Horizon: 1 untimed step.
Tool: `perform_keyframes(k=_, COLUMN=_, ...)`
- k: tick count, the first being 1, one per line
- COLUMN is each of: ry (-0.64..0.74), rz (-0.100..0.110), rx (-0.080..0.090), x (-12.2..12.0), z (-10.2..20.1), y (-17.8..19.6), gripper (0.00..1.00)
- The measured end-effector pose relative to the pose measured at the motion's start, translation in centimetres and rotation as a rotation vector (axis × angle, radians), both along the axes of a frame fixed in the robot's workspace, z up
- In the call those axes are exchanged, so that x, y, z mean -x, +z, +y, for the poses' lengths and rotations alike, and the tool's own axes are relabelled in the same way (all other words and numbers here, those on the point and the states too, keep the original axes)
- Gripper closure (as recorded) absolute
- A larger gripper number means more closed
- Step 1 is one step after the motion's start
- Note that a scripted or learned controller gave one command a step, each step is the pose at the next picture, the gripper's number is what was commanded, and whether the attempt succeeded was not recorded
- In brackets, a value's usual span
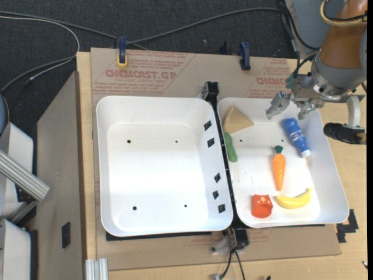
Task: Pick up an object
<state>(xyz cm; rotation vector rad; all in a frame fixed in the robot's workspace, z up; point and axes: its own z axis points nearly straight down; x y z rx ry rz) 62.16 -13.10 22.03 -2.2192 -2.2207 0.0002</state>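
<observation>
Two shallow white bins are sitting side by side across the middle of the frame. The left bin [116, 156] is showing only its bare floor with four small dark dots. The right bin [335, 206] is holding six things: a tan wedge [237, 120] is lying at its upper left corner, a green piece [231, 148] is resting along the left wall just below the wedge, a blue bottle [296, 136] with a white cap is lying tilted toward the upper right, an orange carrot [279, 167] is pointing down the middle, a red pepper [261, 206] is sitting near the lower edge, and a yellow banana [293, 199] is curling just right of the pepper.

The gripper [296, 105] is hovering at the upper right of the frame, just above the blue bottle, its jaws spreading apart and gripping nothing.

The bins are resting on a cardboard sheet [175, 69] printed in red, clipped at the top by a yellow clamp [122, 51] and a blue clamp [244, 55]. Dark carpet [175, 10] with a thin cable [58, 28] is lying beyond, across the top of the frame.
</observation>
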Motion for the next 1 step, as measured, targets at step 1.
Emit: perform_keyframes(k=1, ry=-0.006, rz=0.009, rx=-0.002, x=3.88, z=-4.64, y=-14.25, gripper=0.0)
